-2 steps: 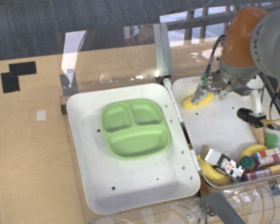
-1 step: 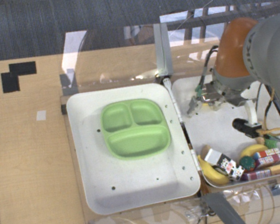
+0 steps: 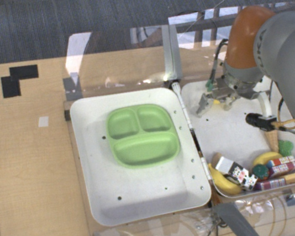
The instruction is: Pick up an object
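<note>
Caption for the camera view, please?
Pincer over right bin's far side, items piled at its near edge; green plate in left bin.

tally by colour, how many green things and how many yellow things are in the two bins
green: 3 (light green divided plastic plate, small bright green lump, dark green round piece)
yellow: 2 (larger yellow plastic banana, smaller yellow plastic banana)
total: 5

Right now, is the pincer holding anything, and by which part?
Nothing is held; the pincer is over a bare part of the right bin.
</note>
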Robot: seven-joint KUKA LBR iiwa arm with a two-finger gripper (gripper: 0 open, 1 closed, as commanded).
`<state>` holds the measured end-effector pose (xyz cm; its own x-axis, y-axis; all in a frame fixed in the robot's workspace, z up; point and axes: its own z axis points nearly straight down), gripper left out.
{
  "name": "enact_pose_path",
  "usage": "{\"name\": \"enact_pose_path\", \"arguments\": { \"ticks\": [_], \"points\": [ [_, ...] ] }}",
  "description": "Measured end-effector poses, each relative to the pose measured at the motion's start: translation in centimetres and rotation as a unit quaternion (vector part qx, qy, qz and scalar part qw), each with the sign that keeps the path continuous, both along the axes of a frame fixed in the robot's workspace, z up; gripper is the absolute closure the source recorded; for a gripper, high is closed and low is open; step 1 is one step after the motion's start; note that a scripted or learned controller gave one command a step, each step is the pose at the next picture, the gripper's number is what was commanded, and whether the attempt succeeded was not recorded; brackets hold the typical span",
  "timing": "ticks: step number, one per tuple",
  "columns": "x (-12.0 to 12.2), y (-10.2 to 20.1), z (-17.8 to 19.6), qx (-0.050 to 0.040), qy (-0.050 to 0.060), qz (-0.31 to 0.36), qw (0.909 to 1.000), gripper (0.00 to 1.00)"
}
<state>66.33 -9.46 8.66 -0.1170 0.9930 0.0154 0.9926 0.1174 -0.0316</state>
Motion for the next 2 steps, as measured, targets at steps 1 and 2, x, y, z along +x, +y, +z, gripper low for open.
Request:
{"name": "enact_pose_path", "arguments": {
  "ticks": [1,2],
  "points": [
    [-4.0,-1.1,0.3,-0.0055,-0.022,0.032,0.9992,0.0],
    [-3.5,-2.3,3.8,-0.0067,-0.02,-0.044,0.9988,0.0]
  ]
}}
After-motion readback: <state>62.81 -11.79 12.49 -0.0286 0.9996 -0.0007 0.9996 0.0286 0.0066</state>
